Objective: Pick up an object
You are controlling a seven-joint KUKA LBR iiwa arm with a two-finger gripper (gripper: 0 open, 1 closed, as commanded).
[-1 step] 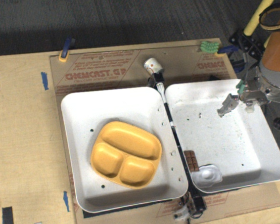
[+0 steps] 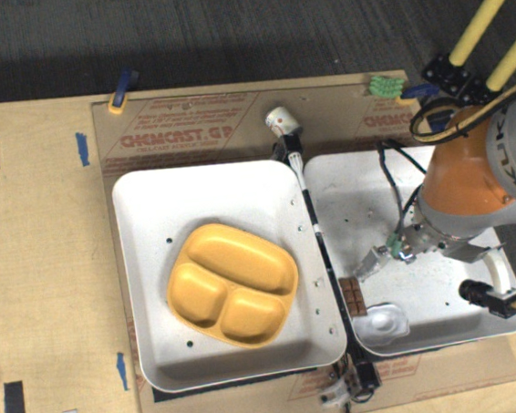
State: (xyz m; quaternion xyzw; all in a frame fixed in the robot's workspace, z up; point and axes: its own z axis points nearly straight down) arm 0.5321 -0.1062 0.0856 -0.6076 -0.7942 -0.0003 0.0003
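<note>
Claw point(image 2: 371, 265) sits low over the right bin point(image 2: 452, 304), fingers angled toward its left half. Can't tell if it's spread or pinched, too small and blurred, and nothing visible between the tips.

Candidates:
- Yellow tray point(image 2: 232, 283), three-compartment, lying in the middle of the left bin point(image 2: 149, 212). Looks like rigid moulded plastic: light, stiff, glossy so probably slippery. Too wide to span; best bet is pinching the outer rim or one of the ridges between compartments.
- Clear lump point(image 2: 381, 322) at the near-left corner of the right bin, just beside the claw. Looks thin and light, maybe crushable film or plastic. Hard to read its shape; a gentle pinch across the middle seems right.

Clear lump is nearer, so likely target.
</note>
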